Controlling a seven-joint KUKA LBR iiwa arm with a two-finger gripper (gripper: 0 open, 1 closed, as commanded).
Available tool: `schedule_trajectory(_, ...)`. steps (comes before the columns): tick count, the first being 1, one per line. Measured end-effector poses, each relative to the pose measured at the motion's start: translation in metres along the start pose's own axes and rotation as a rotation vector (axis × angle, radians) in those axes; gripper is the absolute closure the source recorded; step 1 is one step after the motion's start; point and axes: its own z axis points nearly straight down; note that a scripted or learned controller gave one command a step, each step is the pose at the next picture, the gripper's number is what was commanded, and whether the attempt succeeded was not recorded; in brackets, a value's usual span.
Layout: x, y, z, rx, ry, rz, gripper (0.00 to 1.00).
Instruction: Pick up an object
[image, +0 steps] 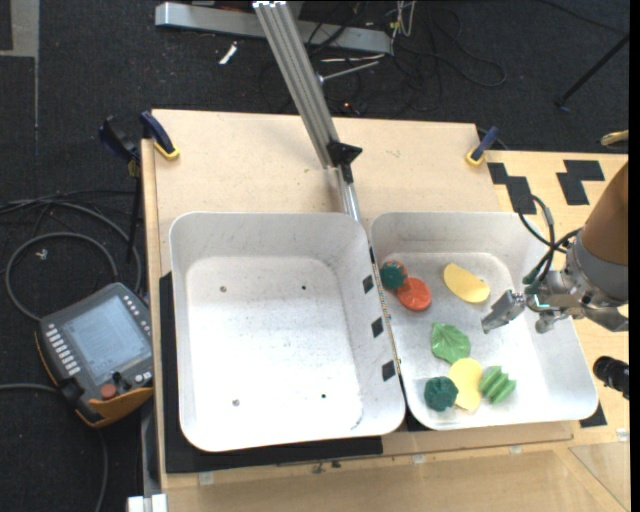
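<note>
The right bin (500, 240) holds several small toy foods. A red piece with a dark green top (405, 287) lies at its left side, and a yellow piece (466, 283) sits just right of it. A light green leaf shape (450, 342) rests in the middle. Near the front lie a dark green lump (440, 392), a pale yellow piece (466, 383) and a ridged green piece (497, 384). My gripper (503, 310) hangs over the bin's right side, right of the leaf shape, with nothing visible between its fingers.
The left bin (200, 250) stands beside the right one, joined along a middle rim with black marks. A slanted metal pole (305, 85) crosses the back of the bench. Clamps sit at the back corners. A teach pendant (95, 345) lies left of the bench.
</note>
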Motion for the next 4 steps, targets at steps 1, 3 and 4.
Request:
schedule_trajectory(1,0.000,0.001,-0.002,-0.004,-0.001,0.002,0.00)
schedule_trajectory(3,-0.003,0.005,0.104,-0.010,-0.001,0.004,0.00)
schedule_trajectory(4,-0.003,0.006,0.093,-0.013,-0.002,0.003,1.00)
